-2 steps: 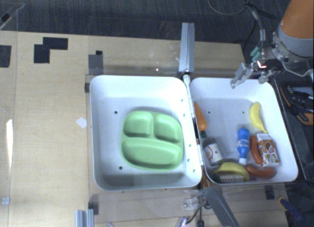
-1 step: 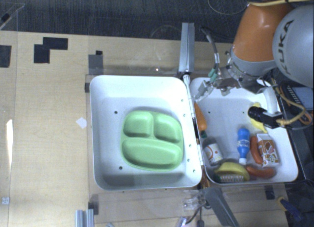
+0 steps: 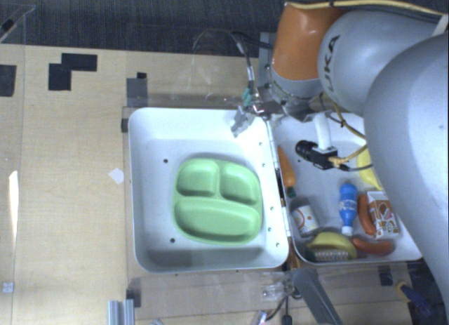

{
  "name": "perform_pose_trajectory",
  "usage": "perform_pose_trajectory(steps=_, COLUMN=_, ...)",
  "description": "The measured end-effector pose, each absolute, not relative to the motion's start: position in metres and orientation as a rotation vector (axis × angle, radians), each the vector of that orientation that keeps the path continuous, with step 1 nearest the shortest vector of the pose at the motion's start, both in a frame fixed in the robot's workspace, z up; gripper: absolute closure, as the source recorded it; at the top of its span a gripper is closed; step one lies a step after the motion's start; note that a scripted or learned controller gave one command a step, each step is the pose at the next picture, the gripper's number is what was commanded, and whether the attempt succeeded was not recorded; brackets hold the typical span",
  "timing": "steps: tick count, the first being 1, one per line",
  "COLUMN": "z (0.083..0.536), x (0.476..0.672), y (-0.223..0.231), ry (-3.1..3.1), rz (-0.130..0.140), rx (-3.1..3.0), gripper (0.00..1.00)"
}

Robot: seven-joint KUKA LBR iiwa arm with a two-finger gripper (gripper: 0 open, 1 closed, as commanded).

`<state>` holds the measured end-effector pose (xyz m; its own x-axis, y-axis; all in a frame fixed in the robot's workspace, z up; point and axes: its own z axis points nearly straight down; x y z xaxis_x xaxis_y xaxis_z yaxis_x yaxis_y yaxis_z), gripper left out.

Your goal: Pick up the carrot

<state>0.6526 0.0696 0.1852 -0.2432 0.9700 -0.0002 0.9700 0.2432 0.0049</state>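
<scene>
Slim orange carrot [image 3: 284, 167] lies below-right of the gripper [image 3: 238, 125], long axis running up-down the view. Clenched or released? Can't tell.

Green divided plate [image 3: 217, 201] in the left bin [image 3: 151, 176], carrot [image 3: 285, 167] along the right bin's [image 3: 321, 189] left wall, gripper [image 3: 243, 120] at their far corner.

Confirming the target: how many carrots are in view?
1. The carrot lies against the right bin's left wall, near the can. The arm covers part of that bin; more may be hidden.
</scene>
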Motion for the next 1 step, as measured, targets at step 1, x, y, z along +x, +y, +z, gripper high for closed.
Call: perform_pose_trajectory(steps=1, z=0.0950, x=0.6684, y=0.1223, ry=2.546, rz=0.007, rx=1.849, gripper=0.00)
